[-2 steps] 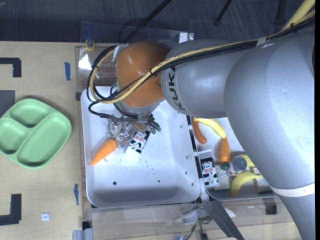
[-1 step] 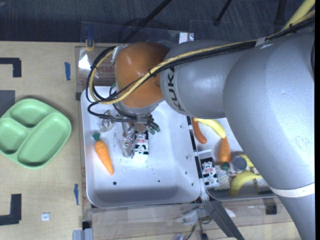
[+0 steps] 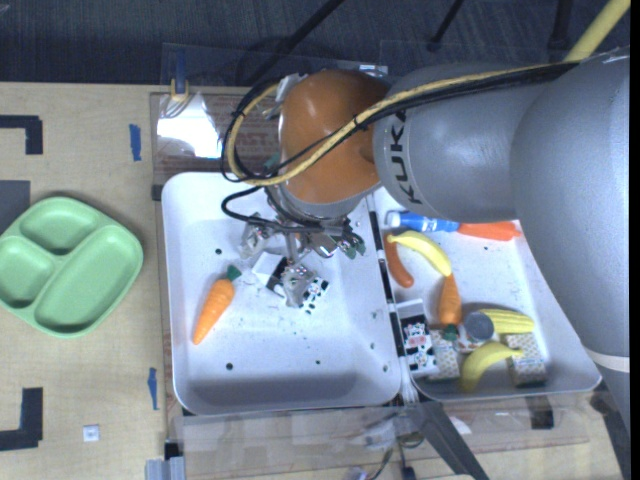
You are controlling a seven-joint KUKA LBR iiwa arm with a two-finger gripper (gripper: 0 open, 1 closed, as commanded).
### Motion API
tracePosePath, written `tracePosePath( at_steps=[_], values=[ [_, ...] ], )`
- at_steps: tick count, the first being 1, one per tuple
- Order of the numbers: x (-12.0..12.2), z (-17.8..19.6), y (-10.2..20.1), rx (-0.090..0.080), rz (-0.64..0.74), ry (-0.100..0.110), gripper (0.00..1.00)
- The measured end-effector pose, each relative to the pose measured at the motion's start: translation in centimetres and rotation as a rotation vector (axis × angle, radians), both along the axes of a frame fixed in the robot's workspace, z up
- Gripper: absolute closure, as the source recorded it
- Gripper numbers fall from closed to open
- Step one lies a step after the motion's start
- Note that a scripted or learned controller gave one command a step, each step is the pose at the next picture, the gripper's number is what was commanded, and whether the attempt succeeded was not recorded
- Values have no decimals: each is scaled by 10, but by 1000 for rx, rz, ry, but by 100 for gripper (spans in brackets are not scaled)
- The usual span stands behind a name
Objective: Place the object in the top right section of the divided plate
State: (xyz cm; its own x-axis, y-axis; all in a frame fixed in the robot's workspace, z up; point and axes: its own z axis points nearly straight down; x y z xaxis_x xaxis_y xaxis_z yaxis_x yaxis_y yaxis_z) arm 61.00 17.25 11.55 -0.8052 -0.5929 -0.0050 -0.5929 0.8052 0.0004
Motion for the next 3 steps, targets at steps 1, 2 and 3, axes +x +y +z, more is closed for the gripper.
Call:
tracePosePath(
  at_steps=[1, 2, 3],
  values=[
    [0, 0, 0, 1, 0, 0, 0],
    [0, 0, 0, 1, 0, 0, 0],
    [30, 16, -76, 0, 157, -5, 0]
  ],
)
